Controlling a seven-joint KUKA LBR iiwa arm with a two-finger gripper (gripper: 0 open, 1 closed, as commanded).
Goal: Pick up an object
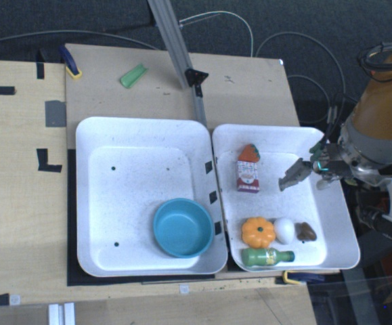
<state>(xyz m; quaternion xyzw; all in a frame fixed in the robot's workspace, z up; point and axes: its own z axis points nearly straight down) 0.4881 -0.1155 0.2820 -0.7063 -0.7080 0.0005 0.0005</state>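
Observation:
My gripper hangs over the right side of the right bin, reaching in from the right and above the bin floor. It touches none of the objects. To its left lies a red and white carton with a red strawberry at its top end. Along the bin's front edge sit an orange pumpkin, a white egg, a small brown object and a green bottle lying on its side.
A blue bowl sits at the front right of the left bin. A grey pole slants over the bench behind the bins. A green block lies on the bench at the back left.

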